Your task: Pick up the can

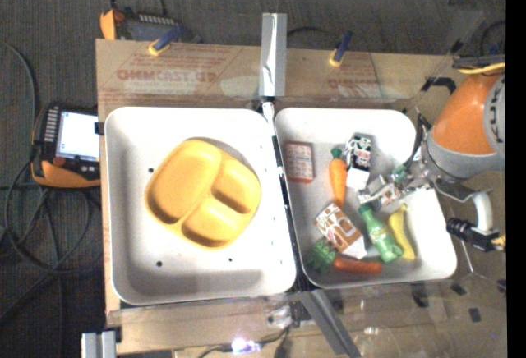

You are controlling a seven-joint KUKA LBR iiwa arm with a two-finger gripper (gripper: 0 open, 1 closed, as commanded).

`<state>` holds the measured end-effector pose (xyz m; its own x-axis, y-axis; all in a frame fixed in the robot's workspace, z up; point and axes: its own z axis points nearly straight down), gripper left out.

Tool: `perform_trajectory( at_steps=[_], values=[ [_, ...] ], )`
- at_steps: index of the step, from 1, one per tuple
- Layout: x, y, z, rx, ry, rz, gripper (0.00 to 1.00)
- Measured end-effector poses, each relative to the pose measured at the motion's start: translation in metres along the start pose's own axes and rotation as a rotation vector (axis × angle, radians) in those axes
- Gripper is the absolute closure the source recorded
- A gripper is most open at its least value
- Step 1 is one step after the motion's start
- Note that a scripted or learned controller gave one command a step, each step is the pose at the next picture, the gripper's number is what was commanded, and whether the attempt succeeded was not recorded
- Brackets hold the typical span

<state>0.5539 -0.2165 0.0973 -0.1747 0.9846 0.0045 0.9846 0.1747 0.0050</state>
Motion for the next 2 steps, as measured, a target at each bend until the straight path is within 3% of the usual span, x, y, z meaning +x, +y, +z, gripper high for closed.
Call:
perform_trajectory(
  at_steps=[1,2],
  values=[
    [0.0007,0.0002,-0.0088,0.000,0.001,0.000,1.00],
    [0.0025,0.0008,-0.0169,0.001,0.003,-0.002,1.00]
  ],
)
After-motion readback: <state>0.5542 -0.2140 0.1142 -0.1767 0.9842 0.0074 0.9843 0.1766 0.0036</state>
